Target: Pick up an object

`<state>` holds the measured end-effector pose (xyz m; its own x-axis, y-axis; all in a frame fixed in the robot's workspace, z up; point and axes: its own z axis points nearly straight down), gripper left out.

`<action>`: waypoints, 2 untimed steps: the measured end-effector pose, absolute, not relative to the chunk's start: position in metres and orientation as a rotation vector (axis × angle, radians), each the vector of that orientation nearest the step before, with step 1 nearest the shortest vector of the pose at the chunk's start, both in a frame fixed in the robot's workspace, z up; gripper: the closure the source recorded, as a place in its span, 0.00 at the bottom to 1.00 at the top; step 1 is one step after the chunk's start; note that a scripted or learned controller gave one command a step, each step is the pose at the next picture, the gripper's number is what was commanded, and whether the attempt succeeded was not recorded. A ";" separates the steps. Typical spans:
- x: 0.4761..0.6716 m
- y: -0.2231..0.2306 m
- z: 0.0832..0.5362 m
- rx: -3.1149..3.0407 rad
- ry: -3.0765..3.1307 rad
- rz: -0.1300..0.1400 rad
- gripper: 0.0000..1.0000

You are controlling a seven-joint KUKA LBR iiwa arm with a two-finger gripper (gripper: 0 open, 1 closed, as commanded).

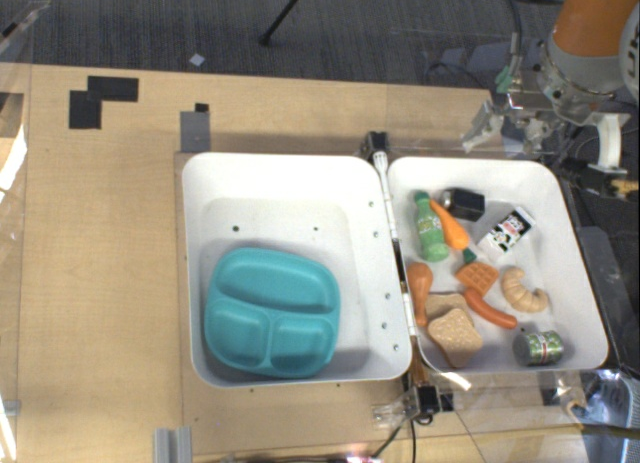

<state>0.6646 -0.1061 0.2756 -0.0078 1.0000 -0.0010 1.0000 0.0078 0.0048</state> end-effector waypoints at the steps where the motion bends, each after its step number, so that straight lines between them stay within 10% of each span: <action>1: 0.635 -0.085 0.132 2.325 2.128 -0.010 0.00; 2: 0.619 -0.087 0.104 2.594 1.766 0.008 0.00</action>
